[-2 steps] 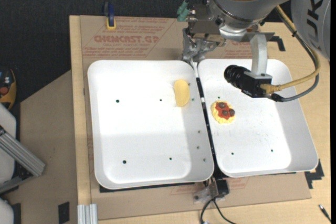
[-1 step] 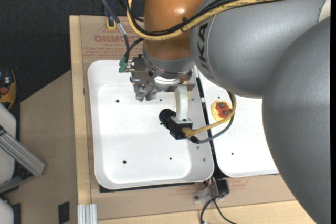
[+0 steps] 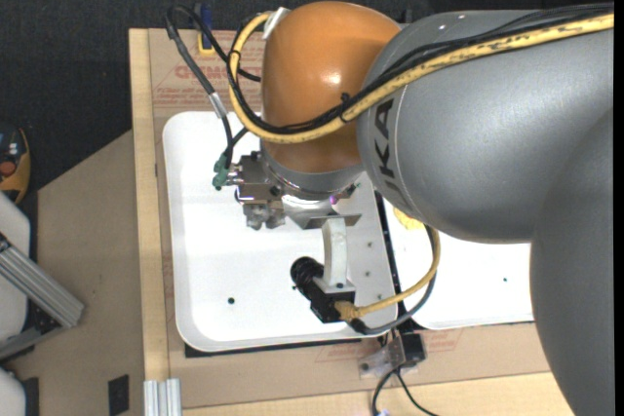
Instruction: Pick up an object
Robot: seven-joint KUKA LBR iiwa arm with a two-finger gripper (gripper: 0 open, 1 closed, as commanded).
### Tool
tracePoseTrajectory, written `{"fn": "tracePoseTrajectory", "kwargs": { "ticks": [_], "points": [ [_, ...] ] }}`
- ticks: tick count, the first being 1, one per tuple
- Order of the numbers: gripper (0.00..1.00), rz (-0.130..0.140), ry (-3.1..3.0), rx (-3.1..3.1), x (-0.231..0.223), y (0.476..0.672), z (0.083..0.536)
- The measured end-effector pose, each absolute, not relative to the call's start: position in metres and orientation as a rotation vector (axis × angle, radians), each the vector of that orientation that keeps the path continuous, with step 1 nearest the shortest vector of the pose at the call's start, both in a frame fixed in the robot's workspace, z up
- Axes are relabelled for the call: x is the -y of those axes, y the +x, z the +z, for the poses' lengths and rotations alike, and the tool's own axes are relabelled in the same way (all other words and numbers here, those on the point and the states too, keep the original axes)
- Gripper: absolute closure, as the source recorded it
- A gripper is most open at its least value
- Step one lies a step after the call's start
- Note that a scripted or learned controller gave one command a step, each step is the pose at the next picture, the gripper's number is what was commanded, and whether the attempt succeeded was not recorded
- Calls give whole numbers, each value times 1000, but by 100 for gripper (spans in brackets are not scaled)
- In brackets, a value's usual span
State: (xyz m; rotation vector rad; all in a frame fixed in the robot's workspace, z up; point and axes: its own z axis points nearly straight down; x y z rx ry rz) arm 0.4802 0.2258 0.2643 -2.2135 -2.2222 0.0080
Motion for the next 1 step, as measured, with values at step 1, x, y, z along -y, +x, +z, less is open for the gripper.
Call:
{"fn": "tracePoseTrajectory", "kwargs": {
  "ticks": [1],
  "points": [
    [100,-14,-2223,2226,-218,514,344]
  ]
}}
